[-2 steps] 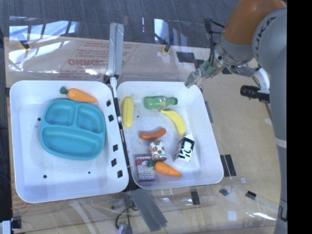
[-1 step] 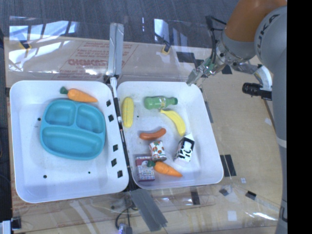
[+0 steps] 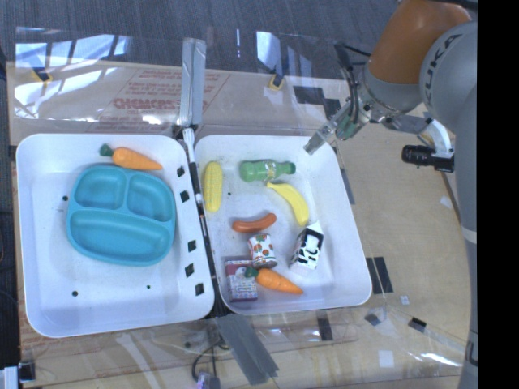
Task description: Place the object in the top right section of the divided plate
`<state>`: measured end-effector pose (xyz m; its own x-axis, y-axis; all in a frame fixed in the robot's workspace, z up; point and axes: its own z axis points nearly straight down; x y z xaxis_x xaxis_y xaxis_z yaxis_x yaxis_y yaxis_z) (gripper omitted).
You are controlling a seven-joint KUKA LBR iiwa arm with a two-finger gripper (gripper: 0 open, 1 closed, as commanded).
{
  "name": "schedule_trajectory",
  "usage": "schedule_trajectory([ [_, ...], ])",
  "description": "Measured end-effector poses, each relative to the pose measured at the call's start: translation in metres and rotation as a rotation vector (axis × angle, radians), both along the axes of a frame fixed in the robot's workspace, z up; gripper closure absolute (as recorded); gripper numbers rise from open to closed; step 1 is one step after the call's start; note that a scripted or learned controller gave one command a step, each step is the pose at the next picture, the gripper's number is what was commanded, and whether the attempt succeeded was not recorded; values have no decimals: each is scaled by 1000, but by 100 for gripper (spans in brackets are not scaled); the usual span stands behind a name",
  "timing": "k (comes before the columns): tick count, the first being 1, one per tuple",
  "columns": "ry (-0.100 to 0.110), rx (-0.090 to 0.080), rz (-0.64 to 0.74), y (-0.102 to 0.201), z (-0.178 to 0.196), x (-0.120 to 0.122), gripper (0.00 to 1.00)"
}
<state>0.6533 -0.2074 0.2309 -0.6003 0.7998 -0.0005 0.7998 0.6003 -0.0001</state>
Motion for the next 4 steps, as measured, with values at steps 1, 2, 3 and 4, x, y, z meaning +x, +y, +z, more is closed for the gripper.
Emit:
schedule_trajectory([
  [1,-3,-1,6,2,12,1,100],
  [2,-5,-2,10,2,23,2,100],
  [3,-7,-3,13,3,34,3,100],
  [4,-9,-4,17,3,45,4,100],
])
